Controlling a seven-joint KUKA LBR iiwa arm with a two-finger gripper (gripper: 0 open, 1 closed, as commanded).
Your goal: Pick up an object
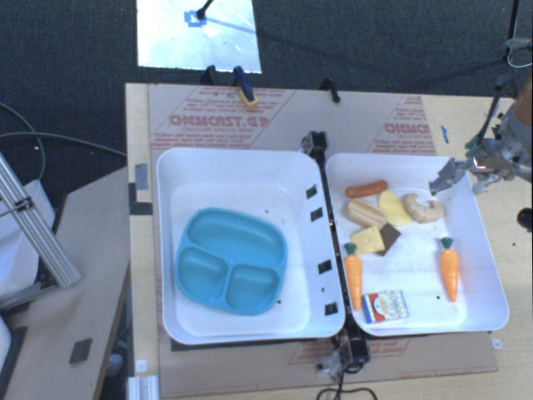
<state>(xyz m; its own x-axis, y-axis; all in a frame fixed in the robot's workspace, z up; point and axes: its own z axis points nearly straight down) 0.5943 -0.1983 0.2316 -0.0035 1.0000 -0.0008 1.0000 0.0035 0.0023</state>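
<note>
The right bin holds small toy foods: a red sausage, a tan bread roll, a yellow potato-like piece, a beige pastry, a yellow cheese wedge and a brown square. Nearer the front lie two carrots, one at the bin's left and one at its right, plus a small printed carton. My gripper hangs over the bin's far right corner, above and right of the pastry. It is open, with nothing between its fingers.
In the left bin a blue divided plate lies flat. A black clip strip joins the two bins. A cardboard sheet lies under them, and a metal frame stands at the far left.
</note>
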